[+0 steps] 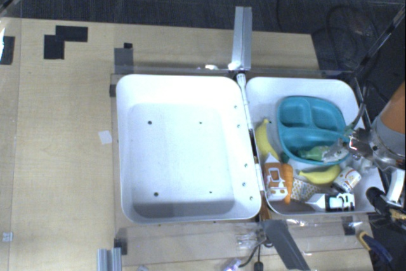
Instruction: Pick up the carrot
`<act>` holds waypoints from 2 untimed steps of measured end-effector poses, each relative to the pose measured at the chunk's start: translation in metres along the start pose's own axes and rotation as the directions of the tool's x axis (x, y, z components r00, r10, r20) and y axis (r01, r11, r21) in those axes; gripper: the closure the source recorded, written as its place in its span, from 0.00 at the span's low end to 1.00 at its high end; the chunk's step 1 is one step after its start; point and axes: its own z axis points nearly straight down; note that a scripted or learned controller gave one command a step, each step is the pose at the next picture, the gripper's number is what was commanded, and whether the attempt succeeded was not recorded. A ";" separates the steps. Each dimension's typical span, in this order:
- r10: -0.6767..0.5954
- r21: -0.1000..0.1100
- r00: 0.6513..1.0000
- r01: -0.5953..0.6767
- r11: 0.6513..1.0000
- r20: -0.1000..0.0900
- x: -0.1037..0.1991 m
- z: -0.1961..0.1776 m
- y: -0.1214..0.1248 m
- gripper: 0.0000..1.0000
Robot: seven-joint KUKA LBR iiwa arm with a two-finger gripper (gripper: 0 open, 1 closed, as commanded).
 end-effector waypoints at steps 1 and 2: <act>0.087 -0.010 0.996 -0.087 0.996 -0.002 0.020 0.031 -0.005 0.00; 0.104 -0.011 0.995 -0.104 0.995 -0.005 0.019 0.042 -0.001 0.00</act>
